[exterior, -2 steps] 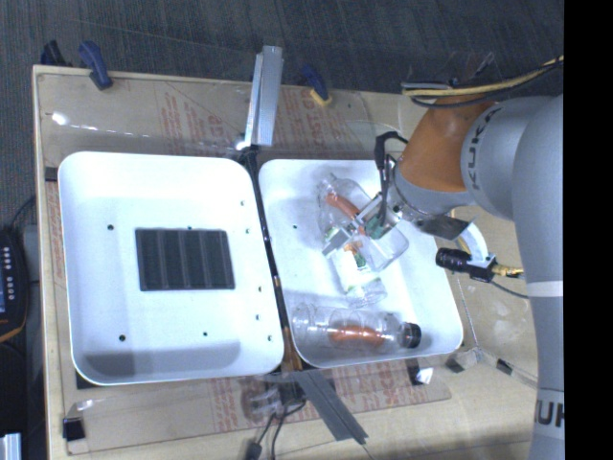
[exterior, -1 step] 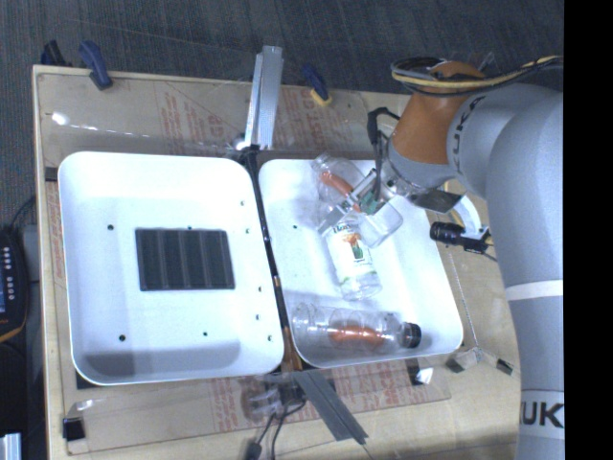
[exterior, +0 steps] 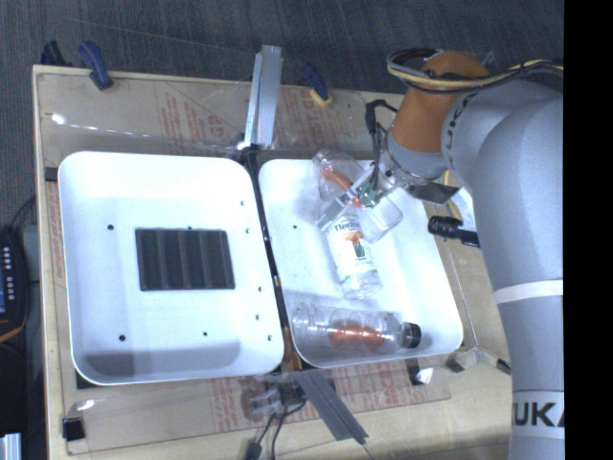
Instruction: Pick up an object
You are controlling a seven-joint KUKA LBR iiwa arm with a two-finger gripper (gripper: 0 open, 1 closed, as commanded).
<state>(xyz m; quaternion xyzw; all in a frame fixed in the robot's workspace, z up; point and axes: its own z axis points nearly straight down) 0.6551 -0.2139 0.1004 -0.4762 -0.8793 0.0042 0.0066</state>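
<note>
Two white bins sit side by side on my bench, and the action is all in the right bin [exterior: 436,286]. I have the grey arm [exterior: 508,190] reaching in from the right, its orange band [exterior: 421,123] over the bin's far right corner. My gripper [exterior: 369,192] is down in the far half of that bin, low among clear plastic items; from this angle I cannot tell whether it is spread or closed, or whether it has anything.

Right at the gripper I see a clear plastic piece with orange inside [exterior: 335,175] and a clear cup-like shape [exterior: 383,220] just beside it, both touching or overlapping the tool tip as seen from above. Just nearer to me lies a clear bottle with a white label [exterior: 352,255], stretched out roughly along the bin's length. Along the near wall rests another clear bottle with a black cap [exterior: 354,332], lying on its side, cap pointing right, something orange showing inside it.

Over in the left bin [exterior: 96,209] I see a dark ribbed rectangular pad [exterior: 185,259] lying flat near the middle.
</note>
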